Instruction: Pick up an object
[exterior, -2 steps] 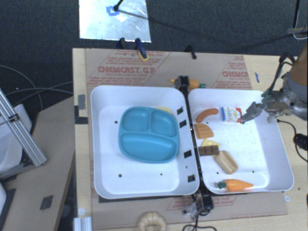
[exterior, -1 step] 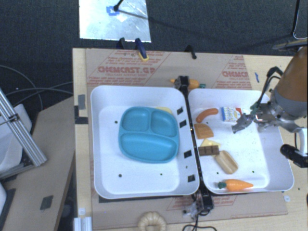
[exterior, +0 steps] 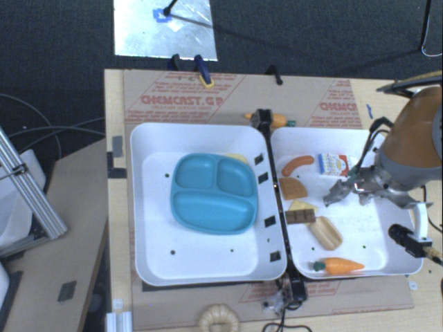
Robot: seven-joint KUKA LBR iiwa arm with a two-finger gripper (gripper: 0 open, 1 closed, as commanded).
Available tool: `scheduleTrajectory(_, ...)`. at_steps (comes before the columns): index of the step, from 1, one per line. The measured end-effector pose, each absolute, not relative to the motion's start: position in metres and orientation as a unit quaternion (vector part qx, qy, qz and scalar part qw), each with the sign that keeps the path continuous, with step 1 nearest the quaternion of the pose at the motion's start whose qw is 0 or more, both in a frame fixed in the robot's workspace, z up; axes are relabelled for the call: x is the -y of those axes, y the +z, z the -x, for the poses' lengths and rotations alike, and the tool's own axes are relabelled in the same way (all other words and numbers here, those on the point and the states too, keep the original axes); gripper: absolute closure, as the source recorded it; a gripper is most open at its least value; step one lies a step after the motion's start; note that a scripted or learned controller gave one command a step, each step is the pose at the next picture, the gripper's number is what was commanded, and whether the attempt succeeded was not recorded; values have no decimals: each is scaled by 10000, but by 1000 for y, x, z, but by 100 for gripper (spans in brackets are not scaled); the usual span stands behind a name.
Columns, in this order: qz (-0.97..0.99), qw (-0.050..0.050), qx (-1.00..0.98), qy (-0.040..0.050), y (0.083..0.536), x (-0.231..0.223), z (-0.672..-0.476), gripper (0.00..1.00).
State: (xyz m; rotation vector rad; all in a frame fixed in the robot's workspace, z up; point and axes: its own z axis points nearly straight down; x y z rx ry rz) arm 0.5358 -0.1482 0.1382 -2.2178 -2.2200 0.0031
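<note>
Camera view: end effector (exterior: 337,194) tips blurred, seemingly above right bin (exterior: 387,258).

The right bin (exterior: 387,258) has bare floor at its middle and 4 o'clock side — room to come down. Toy foods crowd the 9 o'clock side; a carrot (exterior: 339,265) lies at 6 o'clock.

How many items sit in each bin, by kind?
Left bin:
Blue plate: 1

Right bin:
Sausage: 1
Milk carton: 1
Brown wedge: 1
Cheese: 1
Chocolate bar: 1
Bread roll: 1
Carrot: 1

Total: 8
</note>
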Motion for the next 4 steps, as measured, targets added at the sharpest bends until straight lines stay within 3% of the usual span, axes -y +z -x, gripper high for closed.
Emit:
scheduleTrajectory(1, 7069, 17, 7073, 7, 86, 148, -535, 0)
scheduleTrajectory(2, 7067, -5, 7075, -4, 99, 148, -536, 100)
scheduleTrajectory(4, 7054, -36, 7088, -23, 224, 143, -545, 100)
